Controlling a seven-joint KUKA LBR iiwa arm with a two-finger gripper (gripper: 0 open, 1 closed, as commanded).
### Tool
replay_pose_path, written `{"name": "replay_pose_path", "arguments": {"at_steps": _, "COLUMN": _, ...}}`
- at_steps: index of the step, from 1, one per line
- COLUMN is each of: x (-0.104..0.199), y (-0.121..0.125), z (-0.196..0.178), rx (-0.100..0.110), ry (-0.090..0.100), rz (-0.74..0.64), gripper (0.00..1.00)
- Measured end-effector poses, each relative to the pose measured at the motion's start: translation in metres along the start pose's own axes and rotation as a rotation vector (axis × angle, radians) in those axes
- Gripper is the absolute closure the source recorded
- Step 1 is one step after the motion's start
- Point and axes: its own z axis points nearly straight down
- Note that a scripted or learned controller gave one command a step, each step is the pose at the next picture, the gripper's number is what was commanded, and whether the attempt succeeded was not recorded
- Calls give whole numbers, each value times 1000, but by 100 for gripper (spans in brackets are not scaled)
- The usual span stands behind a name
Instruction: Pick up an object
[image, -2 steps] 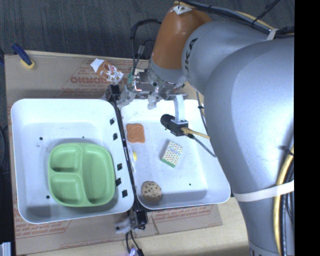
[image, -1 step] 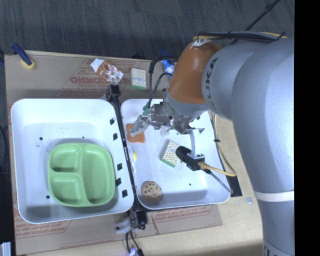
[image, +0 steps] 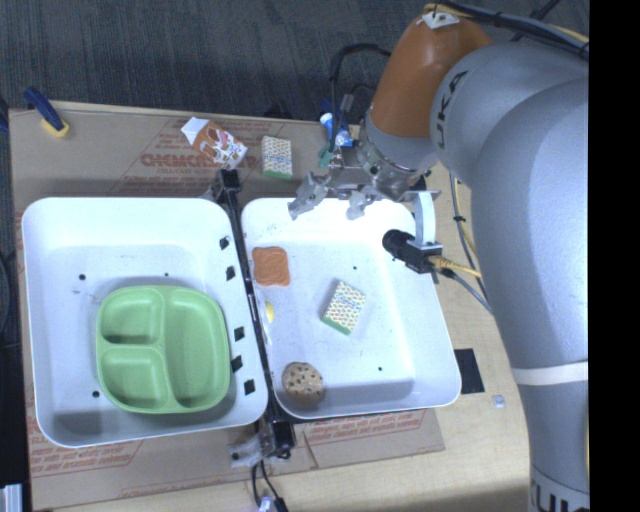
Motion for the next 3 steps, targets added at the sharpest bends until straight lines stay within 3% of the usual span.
{"name": "replay_pose_path", "arguments": {"at_steps": 1, "x": 1, "y": 0, "z": -10, "rx": 1, "ry": 0, "rz": -6, "gripper": 100}}
{"name": "replay_pose_path", "arguments": {"at_steps": 2, "x": 1, "y": 0, "z": -10, "rx": 2, "ry": 0, "rz": -6, "gripper": 0}}
{"name": "replay_pose_path", "arguments": {"at_steps": 3, "x": -52, "y": -77, "z": 41, "rx": 7, "ry": 0, "rz": -1, "gripper": 0}}
